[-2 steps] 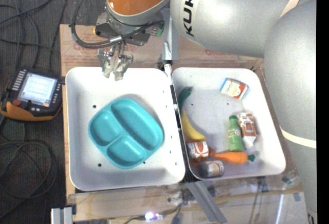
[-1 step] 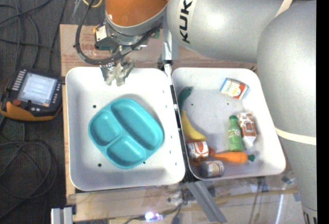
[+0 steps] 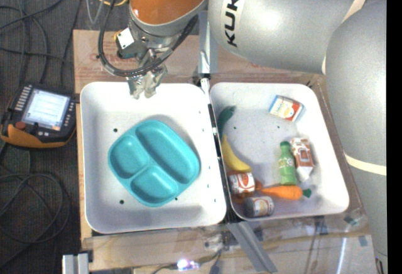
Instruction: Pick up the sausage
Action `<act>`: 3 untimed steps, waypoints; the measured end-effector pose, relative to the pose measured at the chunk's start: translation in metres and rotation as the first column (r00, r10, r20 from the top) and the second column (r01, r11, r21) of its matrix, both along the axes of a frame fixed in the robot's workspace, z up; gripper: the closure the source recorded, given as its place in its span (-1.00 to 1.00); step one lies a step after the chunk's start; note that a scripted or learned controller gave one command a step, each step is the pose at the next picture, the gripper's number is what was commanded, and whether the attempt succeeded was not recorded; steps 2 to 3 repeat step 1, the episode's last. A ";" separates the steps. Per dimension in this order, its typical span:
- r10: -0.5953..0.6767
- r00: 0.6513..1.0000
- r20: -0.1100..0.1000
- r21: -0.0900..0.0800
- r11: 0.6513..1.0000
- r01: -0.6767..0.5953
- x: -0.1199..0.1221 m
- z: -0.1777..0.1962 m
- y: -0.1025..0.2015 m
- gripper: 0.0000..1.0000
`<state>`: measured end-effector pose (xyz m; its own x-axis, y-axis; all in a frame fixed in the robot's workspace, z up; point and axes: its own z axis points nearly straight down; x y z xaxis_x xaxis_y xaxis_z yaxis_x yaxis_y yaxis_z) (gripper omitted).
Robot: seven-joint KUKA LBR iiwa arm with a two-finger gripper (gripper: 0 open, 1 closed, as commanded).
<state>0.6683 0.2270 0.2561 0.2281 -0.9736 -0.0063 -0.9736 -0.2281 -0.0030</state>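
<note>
Camera view, upper left: pincer (image 3: 145, 86) narrow, holding nothing, over left bin (image 3: 94, 141) rim. Wooden desk (image 3: 88, 56), cabled dark floor (image 3: 38, 2), pendant (image 3: 41, 115) at left.

A wooden desk (image 3: 88, 46) stood on dark carpet (image 3: 38, 15) strewn with cables (image 3: 38, 34); a handheld control pendant (image 3: 41, 115) lay off its left edge.

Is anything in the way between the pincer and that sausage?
If the brownish roll at the right bin's front is the sausage, nothing covers it. The pincer hangs over the left bin's back edge, so the bin walls lie between. A can and carrot crowd the roll.
</note>
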 end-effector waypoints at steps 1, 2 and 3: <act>0.293 0.956 0.000 0.001 0.956 -0.293 -0.001 -0.009 0.008 1.00; 0.293 0.956 0.000 0.001 0.956 -0.293 -0.001 -0.009 0.008 1.00; 0.293 0.956 0.000 0.001 0.956 -0.293 -0.001 -0.009 0.008 1.00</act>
